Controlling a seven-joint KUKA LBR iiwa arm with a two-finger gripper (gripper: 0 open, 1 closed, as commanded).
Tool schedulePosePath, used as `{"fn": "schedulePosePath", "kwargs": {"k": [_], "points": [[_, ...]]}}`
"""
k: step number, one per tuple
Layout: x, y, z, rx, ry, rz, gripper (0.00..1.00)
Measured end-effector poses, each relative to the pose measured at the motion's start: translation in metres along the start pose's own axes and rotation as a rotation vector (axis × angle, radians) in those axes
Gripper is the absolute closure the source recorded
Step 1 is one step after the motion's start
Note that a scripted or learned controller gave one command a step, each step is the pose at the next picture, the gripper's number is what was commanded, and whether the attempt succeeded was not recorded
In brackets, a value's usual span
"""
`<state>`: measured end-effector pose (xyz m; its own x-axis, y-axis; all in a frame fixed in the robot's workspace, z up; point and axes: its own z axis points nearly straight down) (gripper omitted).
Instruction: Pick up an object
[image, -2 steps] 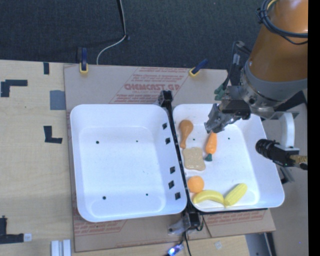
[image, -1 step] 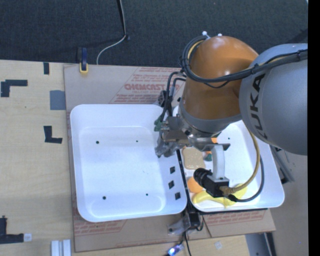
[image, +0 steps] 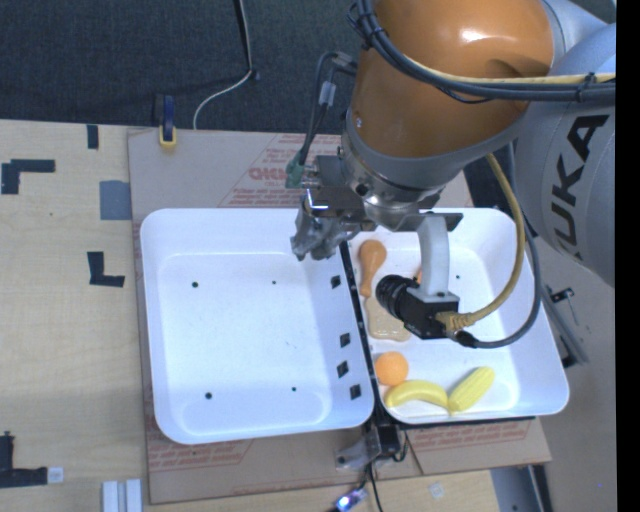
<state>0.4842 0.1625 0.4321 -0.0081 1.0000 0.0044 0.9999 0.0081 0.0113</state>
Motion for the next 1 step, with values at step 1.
{"fn": "schedulePosePath", "kwargs": {"k": [1], "points": [[-0.0323,-0.0004,-0.0214,0.01,-0.005,0.009,1.0]]}}
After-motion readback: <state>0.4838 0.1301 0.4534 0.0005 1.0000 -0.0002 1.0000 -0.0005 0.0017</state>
